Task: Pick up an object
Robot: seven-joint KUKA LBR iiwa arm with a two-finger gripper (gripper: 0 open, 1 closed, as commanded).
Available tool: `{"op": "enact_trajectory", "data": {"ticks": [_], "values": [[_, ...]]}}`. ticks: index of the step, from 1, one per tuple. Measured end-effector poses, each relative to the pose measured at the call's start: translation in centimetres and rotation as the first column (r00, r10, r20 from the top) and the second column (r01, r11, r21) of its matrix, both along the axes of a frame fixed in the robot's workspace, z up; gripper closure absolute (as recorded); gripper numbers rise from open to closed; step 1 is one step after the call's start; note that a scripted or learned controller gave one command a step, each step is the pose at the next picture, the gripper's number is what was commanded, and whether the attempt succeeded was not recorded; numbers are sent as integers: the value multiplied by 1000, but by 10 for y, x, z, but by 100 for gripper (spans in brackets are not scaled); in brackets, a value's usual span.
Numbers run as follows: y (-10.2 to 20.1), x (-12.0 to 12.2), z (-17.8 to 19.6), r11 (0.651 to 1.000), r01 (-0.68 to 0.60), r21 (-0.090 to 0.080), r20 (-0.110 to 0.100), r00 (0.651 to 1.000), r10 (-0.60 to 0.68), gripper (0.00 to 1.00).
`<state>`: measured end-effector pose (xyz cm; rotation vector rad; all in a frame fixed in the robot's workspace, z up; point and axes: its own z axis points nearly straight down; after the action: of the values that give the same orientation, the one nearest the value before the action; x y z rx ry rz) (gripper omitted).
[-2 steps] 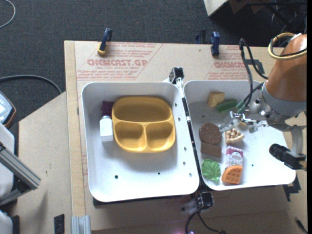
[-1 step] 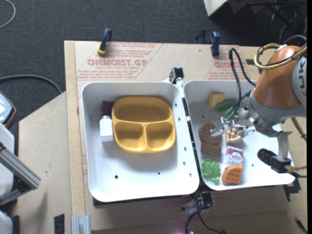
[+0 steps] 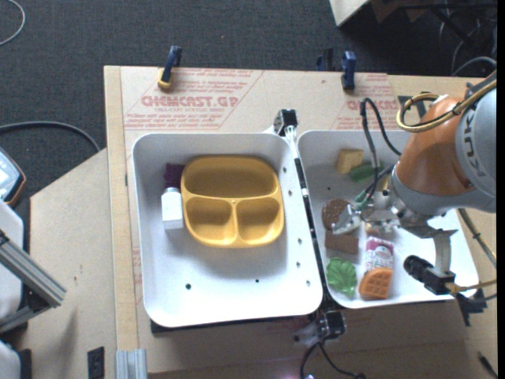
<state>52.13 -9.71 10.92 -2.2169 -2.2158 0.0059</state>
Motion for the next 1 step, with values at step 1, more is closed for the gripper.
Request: {"op": "enact_trajectory", "data": {"ticks": [1], "values": [[1, 2, -23, 1000, 0, 1, 8, 1000, 0, 0]]}}
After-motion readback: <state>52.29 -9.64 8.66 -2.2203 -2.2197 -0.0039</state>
